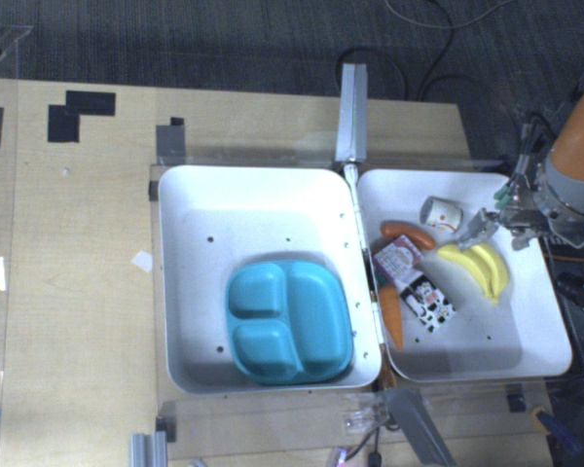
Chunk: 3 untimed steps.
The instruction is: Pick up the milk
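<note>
Table [78, 290] is light wood, filling the lower and middle frame. Black tape patches sit at upper left, and a clear sheet edge runs down the left side. Dark grey carpet [224, 17] lies across the top, with a thin cable [448, 13] looping at upper right.

Two shallow white bins sit side by side at centre. The left bin [204, 212] holds a blue divided plate [287, 321] near its bottom edge. A metal rail [352, 115] stands behind the seam between the bins.

The right bin [526, 343] holds the clutter:
- Milk carton [430, 302], cow-spotted black and white, lying flat at lower centre of the bin. Its long axis runs diagonally, upper left to lower right. Can't tell which end is the top.
- Carrot [390, 317] just left of the milk, along the bin's left wall.
- Pink packet [398, 258] just above the milk.
- Sausage [409, 232] above the packet.
- Bananas [482, 266] to the right of the milk, apart from it.
- Small can [442, 213] on its side at the bin's upper middle.

Gripper [506, 224] is at the right edge, over the bin's upper right beside the bananas and well apart from the milk. Fingers look spread, with nothing between them.
</note>
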Available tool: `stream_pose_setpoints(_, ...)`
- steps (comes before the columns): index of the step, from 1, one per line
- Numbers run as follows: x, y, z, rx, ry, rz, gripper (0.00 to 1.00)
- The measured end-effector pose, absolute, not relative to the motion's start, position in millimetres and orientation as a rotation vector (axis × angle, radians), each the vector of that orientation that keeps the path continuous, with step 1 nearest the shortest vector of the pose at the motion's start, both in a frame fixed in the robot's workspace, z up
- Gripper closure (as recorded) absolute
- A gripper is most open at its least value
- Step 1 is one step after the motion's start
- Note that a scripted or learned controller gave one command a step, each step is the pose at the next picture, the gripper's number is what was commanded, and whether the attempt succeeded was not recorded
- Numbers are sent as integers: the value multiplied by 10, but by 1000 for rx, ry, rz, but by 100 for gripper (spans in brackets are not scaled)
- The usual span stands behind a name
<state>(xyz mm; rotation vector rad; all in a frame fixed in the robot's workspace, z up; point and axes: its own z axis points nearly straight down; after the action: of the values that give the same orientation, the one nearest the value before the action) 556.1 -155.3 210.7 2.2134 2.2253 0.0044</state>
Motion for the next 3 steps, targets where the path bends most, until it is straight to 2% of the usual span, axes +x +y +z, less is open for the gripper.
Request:
stream_pose_setpoints(1,5507,-940,889,2494,1900,14,0)
stream_pose_setpoints(2,5536,-925,1014,2490,1899,25,100)
stream_pose_setpoints(3,5982,-69,1996,2645,1692,5,100)
